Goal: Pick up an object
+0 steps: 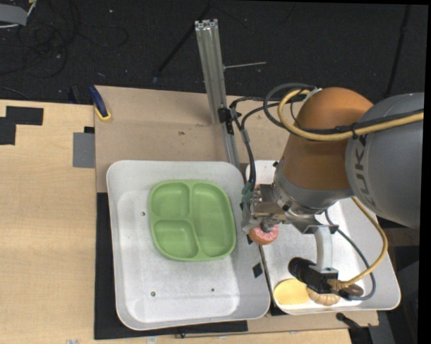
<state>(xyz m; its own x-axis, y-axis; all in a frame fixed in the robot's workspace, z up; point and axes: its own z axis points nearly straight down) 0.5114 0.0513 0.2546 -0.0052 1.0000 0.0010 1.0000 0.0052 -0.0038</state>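
Pale wood of the bench top (37, 232) spreads far to the left of the green plate (192, 220), which serves as the mark for all else. Up and to the left of the plate, on a browner board, lies a small blue thing (98, 100) with a yellow end. The plate itself, divided into three compartments, lies flat in the left bin (127, 284), in the upper right part of that bin's floor. Above the plate and a little to its right, a bare metal post (214, 83) rises at a slant from between the two bins.

Just right of the plate's right rim, past the left bin's wall, the gripper (262, 220) hangs low over the near-left corner of the right bin (384, 297). A pink round thing (263, 235) sits directly under it, touching or nearly touching its tip. Whether the gripper is clamped on that pink thing or merely over it cannot be told from this view. The grey and orange arm (322, 147) bulks above and to the right.

Further right of the plate and lower, a yellow flat thing (289, 295) lies on the right bin's floor at its front edge, with a brown lumpy thing (327, 298) touching its right side.
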